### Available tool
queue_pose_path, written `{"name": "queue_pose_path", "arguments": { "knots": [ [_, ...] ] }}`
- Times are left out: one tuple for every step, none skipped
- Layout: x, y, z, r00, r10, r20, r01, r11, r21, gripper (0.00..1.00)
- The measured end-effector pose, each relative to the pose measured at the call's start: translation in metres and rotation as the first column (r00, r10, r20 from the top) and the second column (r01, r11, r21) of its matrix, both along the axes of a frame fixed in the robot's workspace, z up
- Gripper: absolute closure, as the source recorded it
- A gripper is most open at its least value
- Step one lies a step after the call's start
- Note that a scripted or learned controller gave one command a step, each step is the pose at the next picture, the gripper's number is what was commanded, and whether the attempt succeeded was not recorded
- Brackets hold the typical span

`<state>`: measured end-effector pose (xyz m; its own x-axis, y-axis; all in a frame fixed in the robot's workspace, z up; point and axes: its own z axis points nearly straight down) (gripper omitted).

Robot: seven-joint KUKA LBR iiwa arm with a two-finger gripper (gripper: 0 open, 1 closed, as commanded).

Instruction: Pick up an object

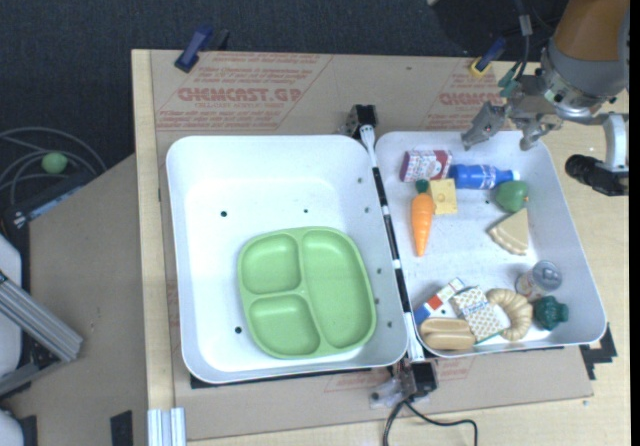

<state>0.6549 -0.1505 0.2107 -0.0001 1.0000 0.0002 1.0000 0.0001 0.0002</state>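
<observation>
My gripper [497, 141] hangs over the far edge of the right bin [578, 264], open, its two fingers spread with nothing between them. Just below it in the view lie a blue bottle [481, 175] and a red-and-white carton [424, 165]. An orange carrot [423, 220] lies near the bin's left wall, with a small yellow block [443, 197] beside its top. A green ball [511, 195] and a tan wedge [512, 232] sit further right.
At the right bin's near end are a bun [447, 334], a patterned box [479, 313], a croissant [516, 308], a dark green piece [549, 312] and a grey item [545, 276]. The left bin [200, 194] holds a green divided plate [305, 290].
</observation>
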Motion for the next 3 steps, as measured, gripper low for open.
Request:
{"name": "queue_pose_path", "arguments": {
  "knots": [
    [0.011,0.054,-0.082,1.0,0.001,-0.004,-0.001,1.0,0.002,0.0],
    [-0.056,0.011,-0.127,1.0,-0.001,-0.002,0.001,1.0,-0.001,0.0],
    [-0.135,0.026,-0.127,1.0,-0.001,-0.002,0.001,1.0,0.0,0.0]
  ]
}}
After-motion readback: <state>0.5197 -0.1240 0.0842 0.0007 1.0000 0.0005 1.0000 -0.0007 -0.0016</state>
